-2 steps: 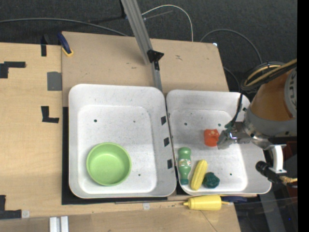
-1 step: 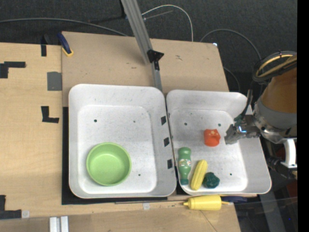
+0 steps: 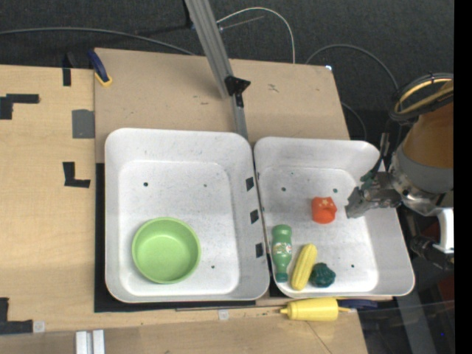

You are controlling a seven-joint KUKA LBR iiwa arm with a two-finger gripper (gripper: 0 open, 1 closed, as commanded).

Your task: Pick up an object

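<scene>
The right bin point(image 3: 369, 157) holds a small orange-red object point(image 3: 323, 209) near its middle. Along its front edge lie a green bottle point(image 3: 281, 248), a yellow corn-like piece point(image 3: 302, 265) and a dark green lump point(image 3: 322, 275). My gripper point(image 3: 361, 200) hovers over the right side of that bin, just right of the orange-red object and apart from it. Nothing shows between its fingers.
The left bin point(image 3: 118, 161) contains a light green bowl point(image 3: 166, 250) at its front left. A yellow bottle point(image 3: 313, 310) lies on the bench in front of the right bin. A grey pole point(image 3: 210, 35) slants down to the bins' back join.
</scene>
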